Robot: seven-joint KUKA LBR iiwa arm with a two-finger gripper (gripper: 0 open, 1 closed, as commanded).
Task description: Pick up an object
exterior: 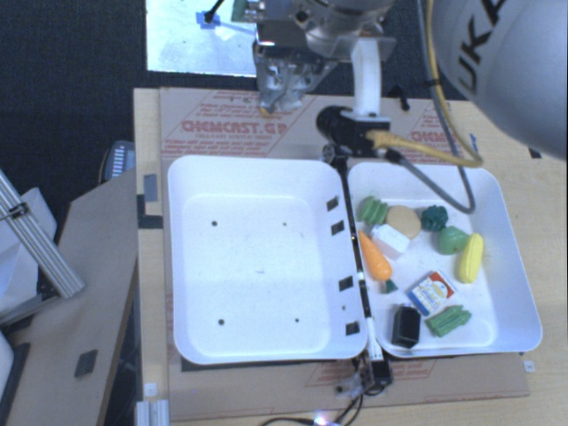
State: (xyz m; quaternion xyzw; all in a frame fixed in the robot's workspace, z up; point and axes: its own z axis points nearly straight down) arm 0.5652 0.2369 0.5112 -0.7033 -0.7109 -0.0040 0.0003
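1. The gripper (282, 91) hangs in the upper middle of the frame, above the cardboard sheet (231, 127) and beyond the far rim of the left bin (253, 260). Whether its fingers are spread or closed cannot be told from this angle, and nothing is visible between them.
2. The objects all lie in the right bin (510, 273), on the right side of the frame.
3. A carrot (375, 258) lies near the divider between the bins, its long axis running from upper left to lower right, the green end toward the lower right.
4. A yellow corn cob (470, 257) stands nearly upright in the picture, leaning slightly to the right at its top.
5. A green long vegetable (448, 319) lies at lower right, its axis tilted up to the right.
6. A black box (406, 326) sits at the lower left corner of the right bin, and a small carton (430, 292) lies just above it, turned diagonally.
7. Toward the top of that bin are a green ribbed piece (372, 209), a tan round piece (404, 219), a white block (390, 239), a dark green broccoli (433, 217) and a green round piece (452, 239).
8. Both bins rest on the cardboard sheet on a pale wooden surface (102, 264); dark carpet (62, 60) fills the upper left.
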